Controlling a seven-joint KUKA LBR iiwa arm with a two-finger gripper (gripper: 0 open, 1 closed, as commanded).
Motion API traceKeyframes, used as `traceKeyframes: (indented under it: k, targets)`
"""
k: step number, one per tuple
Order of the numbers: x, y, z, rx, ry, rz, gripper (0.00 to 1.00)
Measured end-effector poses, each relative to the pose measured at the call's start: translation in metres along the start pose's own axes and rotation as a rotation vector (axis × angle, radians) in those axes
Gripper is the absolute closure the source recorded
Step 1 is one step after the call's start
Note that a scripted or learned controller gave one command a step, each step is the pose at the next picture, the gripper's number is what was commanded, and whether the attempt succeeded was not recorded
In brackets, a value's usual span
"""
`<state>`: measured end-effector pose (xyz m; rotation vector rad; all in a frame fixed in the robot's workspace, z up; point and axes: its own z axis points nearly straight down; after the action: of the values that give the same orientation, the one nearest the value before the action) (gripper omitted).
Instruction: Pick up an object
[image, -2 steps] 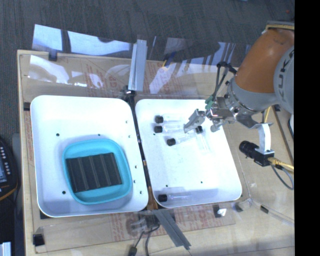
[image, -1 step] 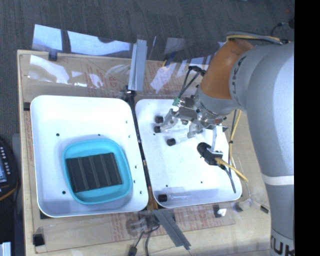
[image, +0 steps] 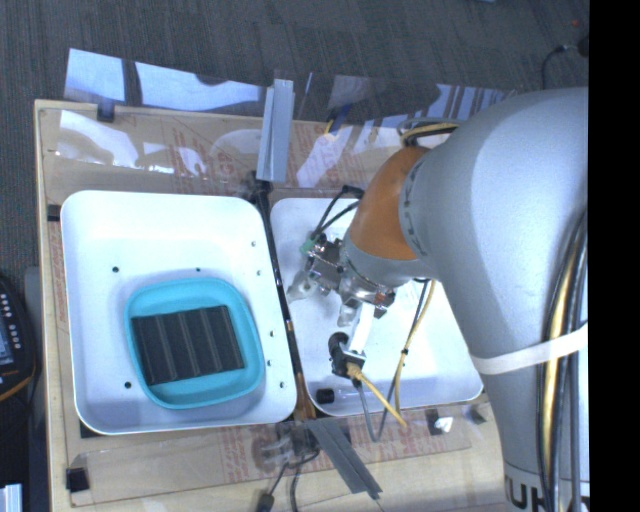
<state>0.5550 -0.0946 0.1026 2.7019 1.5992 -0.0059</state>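
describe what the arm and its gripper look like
The arm is thick, smooth and rounded, pale grey, with an orange band above the wrist. A white strap crosses its big link. The gripper is a small metallic assembly with thin black cables looping to it.

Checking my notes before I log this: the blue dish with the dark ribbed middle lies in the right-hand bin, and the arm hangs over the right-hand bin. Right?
No. The camera view shows the blue dish in the left-hand bin; the arm does hang over the right-hand bin.
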Motion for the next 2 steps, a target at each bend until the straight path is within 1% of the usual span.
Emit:
traceKeyframes:
  k: [1, 2]
  targets:
    - [-0.021, 0.031, -0.009, 0.002, 0.003, 0.076, 0.00]
    - [-0.049, -0.054, 0.009, -0.007, 0.009, 0.431, 0.00]
